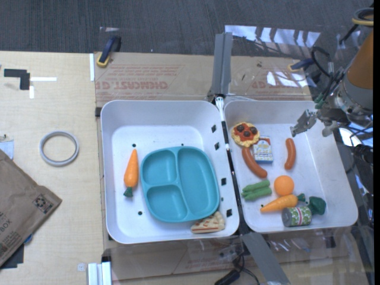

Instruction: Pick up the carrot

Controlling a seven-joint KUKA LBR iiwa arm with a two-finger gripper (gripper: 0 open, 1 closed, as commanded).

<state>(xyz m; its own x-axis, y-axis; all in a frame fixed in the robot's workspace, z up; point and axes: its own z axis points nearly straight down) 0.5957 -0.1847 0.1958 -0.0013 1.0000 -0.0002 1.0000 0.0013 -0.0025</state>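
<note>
Above the right bin's far right corner, the gripper hangs with fingers spread apart, holding nothing. One carrot lies well below it near the right bin's front, beside a can; another carrot lies in the left bin, beside the teal plate.

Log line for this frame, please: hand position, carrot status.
hand: above right bin's far right corner | holding: nothing seen | carrots: left bin, right bin | pick: not yet done

Grey arm, orange band, black cables
</note>
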